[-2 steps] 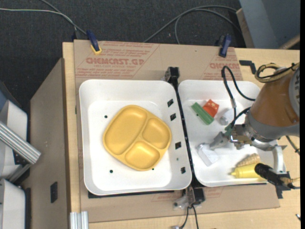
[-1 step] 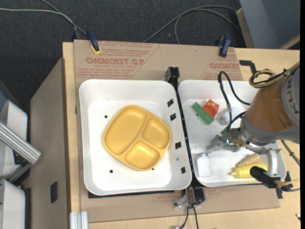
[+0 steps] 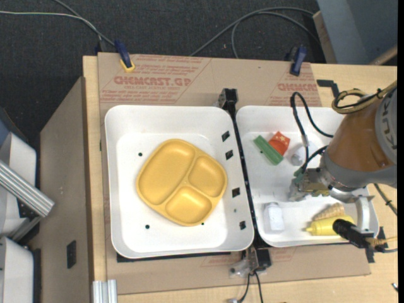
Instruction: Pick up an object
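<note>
Right bin [image 3: 252, 169], near edge: yellow bottle-like object [image 3: 323, 226] and small clear white block [image 3: 274, 216]. Gripper [image 3: 302, 187] sits low over bin floor mid-bin; nothing seen between fingers, gap can't tell. Further back, green stick [image 3: 267, 149] touching red-orange block [image 3: 279, 143]. Left bin [image 3: 120, 188] has yellow divided tray [image 3: 181, 180], centred.

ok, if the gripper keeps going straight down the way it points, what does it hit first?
Most likely bare floor of the right bin. The gripper sits between the green block and the white block; depth is unclear.
</note>
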Motion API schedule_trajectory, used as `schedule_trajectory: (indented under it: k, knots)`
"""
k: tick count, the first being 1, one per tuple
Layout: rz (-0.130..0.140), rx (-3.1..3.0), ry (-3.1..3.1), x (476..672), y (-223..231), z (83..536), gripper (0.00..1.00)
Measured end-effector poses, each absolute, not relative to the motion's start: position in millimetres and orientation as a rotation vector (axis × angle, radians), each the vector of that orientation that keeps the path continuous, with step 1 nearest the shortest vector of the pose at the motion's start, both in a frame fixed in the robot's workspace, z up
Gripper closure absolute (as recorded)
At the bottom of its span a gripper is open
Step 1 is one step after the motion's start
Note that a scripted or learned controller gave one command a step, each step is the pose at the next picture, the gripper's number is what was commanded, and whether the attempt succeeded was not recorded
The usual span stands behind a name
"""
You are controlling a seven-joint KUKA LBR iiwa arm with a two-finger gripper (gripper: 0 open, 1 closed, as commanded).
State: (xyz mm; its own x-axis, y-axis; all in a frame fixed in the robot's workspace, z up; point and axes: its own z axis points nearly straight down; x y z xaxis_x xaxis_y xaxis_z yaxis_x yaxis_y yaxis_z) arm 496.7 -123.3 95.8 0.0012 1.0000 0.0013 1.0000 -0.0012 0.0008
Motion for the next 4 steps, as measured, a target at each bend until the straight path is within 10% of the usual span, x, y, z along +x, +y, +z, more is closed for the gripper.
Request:
schedule_trajectory:
  k: [3, 4]
  knots:
    - [-0.008, -2.224, -2.229, 498.3, -121.7, 283.3, 1.0]
    - [-0.003, -2.213, -2.229, 522.5, -66.7, 269.2, 1.0]
